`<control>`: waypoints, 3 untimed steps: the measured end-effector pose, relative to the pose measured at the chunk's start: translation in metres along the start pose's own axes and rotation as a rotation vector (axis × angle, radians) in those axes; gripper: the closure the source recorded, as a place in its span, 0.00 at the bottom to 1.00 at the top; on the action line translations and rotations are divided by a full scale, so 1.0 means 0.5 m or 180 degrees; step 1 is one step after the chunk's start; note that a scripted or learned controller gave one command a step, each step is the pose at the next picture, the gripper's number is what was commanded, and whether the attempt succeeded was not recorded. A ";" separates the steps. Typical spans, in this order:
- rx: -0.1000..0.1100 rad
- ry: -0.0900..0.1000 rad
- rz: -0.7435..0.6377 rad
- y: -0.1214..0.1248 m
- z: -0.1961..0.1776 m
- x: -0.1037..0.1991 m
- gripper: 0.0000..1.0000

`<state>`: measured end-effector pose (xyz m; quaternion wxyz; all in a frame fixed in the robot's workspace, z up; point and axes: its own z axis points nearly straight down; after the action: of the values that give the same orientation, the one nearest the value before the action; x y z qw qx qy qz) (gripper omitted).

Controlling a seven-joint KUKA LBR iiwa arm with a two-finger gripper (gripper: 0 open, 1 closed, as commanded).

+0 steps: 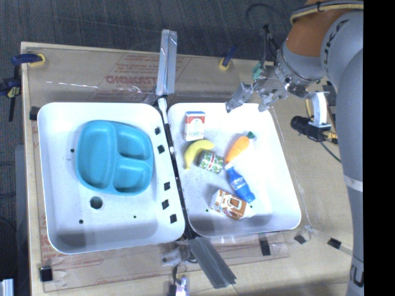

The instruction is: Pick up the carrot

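Carrot looks a light, stiff, smooth toy, likely slippery; I'd pinch across its orange middle, not the green tip. It lies in the right bin, just right of the banana. My gripper hangs released, above the bin's far rim, well apart.

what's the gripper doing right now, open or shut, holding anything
Gripper: open, holding nothing, poised over the far edge of the right bin; the carrot lies in that bin, apart from the fingers.
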<state>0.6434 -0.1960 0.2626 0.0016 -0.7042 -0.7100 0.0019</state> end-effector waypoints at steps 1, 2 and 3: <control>-0.0016 -0.0003 -0.0125 0.030 -0.008 -0.024 0.00; -0.0003 -0.0001 -0.0256 0.029 0.170 -0.023 0.00; -0.0004 0.0001 0.0017 0.030 0.272 -0.023 0.00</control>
<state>0.6577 -0.2073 0.1265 0.0013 -0.7061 -0.7081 0.0013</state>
